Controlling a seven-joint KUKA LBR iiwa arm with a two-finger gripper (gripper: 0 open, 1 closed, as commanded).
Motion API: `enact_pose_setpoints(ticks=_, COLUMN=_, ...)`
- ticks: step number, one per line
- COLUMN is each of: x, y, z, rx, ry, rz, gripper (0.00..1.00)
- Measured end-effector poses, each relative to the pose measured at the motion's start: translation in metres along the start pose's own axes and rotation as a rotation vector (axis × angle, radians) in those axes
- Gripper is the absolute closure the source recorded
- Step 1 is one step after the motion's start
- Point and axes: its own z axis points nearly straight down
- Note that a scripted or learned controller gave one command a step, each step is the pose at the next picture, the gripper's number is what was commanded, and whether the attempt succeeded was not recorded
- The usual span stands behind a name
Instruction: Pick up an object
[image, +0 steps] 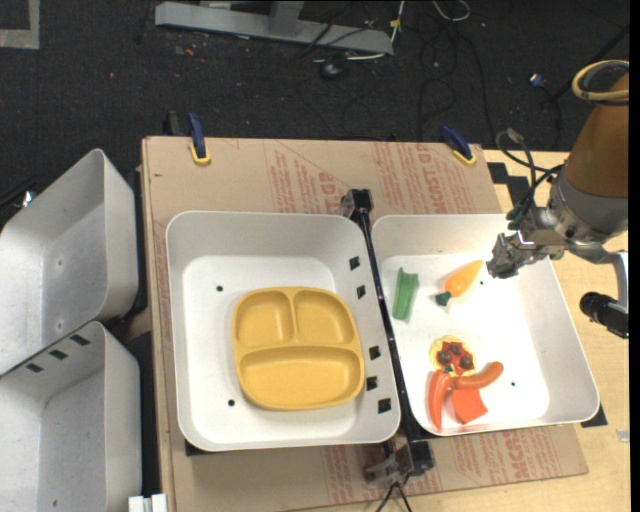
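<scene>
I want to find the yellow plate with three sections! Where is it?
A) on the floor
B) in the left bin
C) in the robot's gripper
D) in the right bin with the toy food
B: the yellow divided plate lies flat in the left bin, while the toy carrot and the other toy food sit in the right bin.

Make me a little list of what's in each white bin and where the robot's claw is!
left bin: yellow tray with compartments
right bin: green piece, toy carrot, small pizza-like toy, sausage, red pepper, orange block
claw: over the right bin's upper part, beside the carrot
holding anything: can't tell
</scene>
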Motion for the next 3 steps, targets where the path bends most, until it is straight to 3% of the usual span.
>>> enact_pose_setpoints(ticks=3, x=0.152, y=0.034, z=0.028, rx=0.007, ry=0.004, rz=-0.005, gripper=1.0)
